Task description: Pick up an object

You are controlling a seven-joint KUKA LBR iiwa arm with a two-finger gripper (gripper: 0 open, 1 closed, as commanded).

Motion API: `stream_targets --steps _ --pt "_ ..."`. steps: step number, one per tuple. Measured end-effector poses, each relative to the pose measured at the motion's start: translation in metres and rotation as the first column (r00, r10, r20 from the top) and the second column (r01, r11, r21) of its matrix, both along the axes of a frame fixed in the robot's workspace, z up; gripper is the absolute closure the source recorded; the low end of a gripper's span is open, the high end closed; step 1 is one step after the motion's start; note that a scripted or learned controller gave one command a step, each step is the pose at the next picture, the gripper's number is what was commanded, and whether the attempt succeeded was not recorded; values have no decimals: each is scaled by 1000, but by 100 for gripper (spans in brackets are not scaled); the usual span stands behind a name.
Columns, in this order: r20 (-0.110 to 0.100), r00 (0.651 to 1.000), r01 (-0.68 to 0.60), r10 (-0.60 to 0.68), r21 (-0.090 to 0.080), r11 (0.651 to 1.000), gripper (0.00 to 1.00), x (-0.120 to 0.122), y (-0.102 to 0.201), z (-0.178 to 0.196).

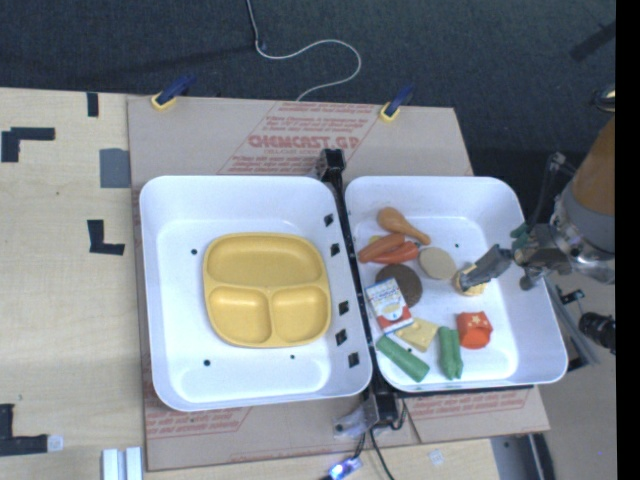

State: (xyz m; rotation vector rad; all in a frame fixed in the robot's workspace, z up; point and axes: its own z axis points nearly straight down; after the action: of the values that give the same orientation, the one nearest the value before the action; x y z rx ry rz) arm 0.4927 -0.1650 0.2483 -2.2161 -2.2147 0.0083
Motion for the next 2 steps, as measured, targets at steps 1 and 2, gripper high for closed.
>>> stream_targets --steps 1,2 --pt "7 1000 -2 2 -2 1000 0 2 0 3" --pt "2 1000 -2 2 0 1000 0 6 8 -46"
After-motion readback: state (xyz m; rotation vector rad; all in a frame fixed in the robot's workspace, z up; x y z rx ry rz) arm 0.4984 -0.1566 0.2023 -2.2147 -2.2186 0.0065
